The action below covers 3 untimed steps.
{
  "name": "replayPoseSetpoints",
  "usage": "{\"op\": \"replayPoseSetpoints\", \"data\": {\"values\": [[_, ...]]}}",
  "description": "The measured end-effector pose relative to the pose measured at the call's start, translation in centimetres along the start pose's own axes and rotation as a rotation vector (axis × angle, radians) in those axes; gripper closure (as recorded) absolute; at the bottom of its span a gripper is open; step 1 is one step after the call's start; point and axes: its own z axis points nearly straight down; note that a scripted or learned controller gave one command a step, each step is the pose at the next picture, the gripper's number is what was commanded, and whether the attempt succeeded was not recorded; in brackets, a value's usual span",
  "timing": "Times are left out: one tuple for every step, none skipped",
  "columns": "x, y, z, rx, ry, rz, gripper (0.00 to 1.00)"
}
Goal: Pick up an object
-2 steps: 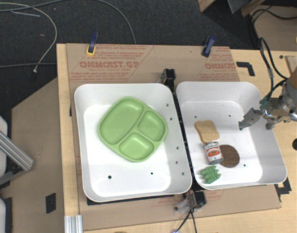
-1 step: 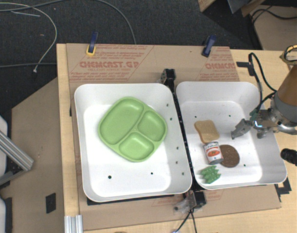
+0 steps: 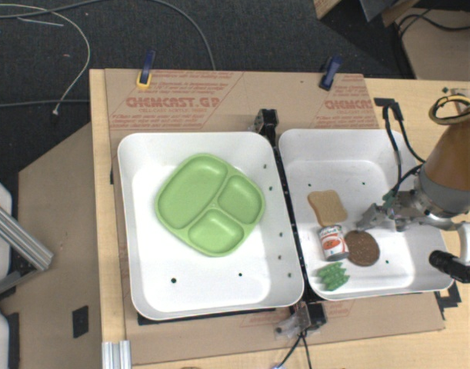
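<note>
The right bin (image 3: 350, 148) holds a tan slice of bread (image 3: 326, 205), a small red and white can (image 3: 334, 243), a flat brown disc (image 3: 362, 249) and a bunch of green pods (image 3: 334, 276). The arm comes in from the right with its orange band (image 3: 455, 156) over the bin's right rim. My gripper (image 3: 373, 217) hangs low inside the right bin, just above and to the right of the brown disc and to the right of the bread. I see nothing held in it.
In the left bin (image 3: 142, 267) lies a green divided plate (image 3: 210, 204). A black clamp (image 3: 266, 119) sits at the far end of the rim between the bins. A black cable (image 3: 396, 137) runs along the right bin's far right side.
</note>
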Motion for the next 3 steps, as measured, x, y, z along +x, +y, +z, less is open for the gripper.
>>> {"op": "replayPoseSetpoints", "data": {"values": [[0.0,0.3,0.6,-0.005,0.0,0.0,0.0],[0.0,0.3,-0.5,-0.007,0.0,0.0,1.0],[-0.6,0.7,-5.0,-0.006,-0.003,-0.001,1.0]]}}
